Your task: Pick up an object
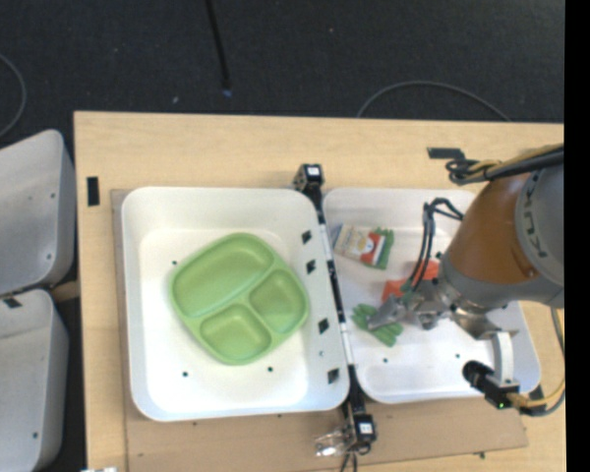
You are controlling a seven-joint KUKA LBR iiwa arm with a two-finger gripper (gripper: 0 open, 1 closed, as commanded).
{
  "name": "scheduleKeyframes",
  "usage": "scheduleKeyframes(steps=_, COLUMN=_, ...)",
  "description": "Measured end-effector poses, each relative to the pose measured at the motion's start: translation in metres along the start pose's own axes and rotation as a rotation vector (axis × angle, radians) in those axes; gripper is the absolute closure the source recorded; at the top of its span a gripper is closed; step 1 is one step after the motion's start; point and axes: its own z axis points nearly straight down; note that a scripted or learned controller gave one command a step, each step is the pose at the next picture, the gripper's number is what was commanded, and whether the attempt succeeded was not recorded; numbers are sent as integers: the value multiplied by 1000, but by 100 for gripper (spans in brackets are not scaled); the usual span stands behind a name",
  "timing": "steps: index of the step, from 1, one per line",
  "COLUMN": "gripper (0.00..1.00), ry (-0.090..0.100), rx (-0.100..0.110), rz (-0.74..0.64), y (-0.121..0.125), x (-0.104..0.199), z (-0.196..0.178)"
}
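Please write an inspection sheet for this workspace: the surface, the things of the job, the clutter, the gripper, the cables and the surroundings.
Surface: wooden bench bearing a left bin and a right bin, side by side.
Job's things: in the right bin, a green object, an orange object and a small packet.
Clutter: green divided plate in the left bin.
Gripper: gripper low in the right bin at the green object; grasp not clear.
Cables: black cable along the arm; thin cables on the floor.
Surroundings: dark floor; white panels at left.
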Motion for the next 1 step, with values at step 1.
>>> scheduleKeyframes(steps=1, gripper=100, ry=0, rx=-8, rz=6, y=2, x=-1, z=-13)
